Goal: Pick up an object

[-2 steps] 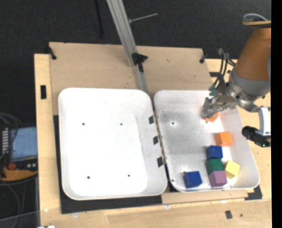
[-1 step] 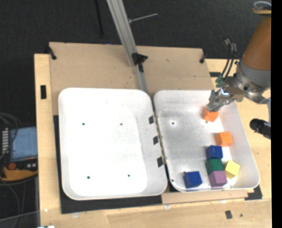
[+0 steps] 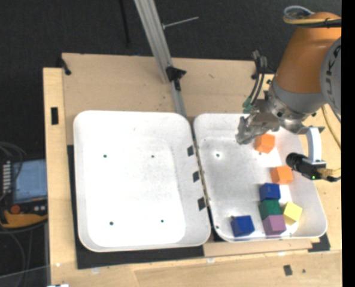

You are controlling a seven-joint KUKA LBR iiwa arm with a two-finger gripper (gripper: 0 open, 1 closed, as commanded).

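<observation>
I see the arm [image 3: 306, 55] come in from 3 o'clock, over the far part of the right bin [image 3: 225, 178]. The jaws [image 3: 249, 130] hang low at about 12 o'clock in that bin. I cannot tell if they are released or clenched; the metal parts blur together.

An orange block [image 3: 264, 143] sits just beside the jaws, on their 4 o'clock side. I cannot tell if it touches them, and I do not see it between them.

The other blocks lie toward 4 and 5 o'clock in the right bin. A second orange block [image 3: 282, 174] is near the right wall. Below it is a blue block [image 3: 270, 191]. Next comes a green block [image 3: 270, 208], touching the blue one. A yellow block [image 3: 292, 211] is just beside the green one, at its 3 o'clock. A purple block [image 3: 274, 224] sits under the green one, by the near wall. Another blue block [image 3: 242, 225] lies apart from them, at 9 o'clock from the purple one.

The left bin [image 3: 135, 178] is beside the right bin on the surface [image 3: 117, 82]. A grey pole [image 3: 156, 34] leans over the far side of the surface.
</observation>
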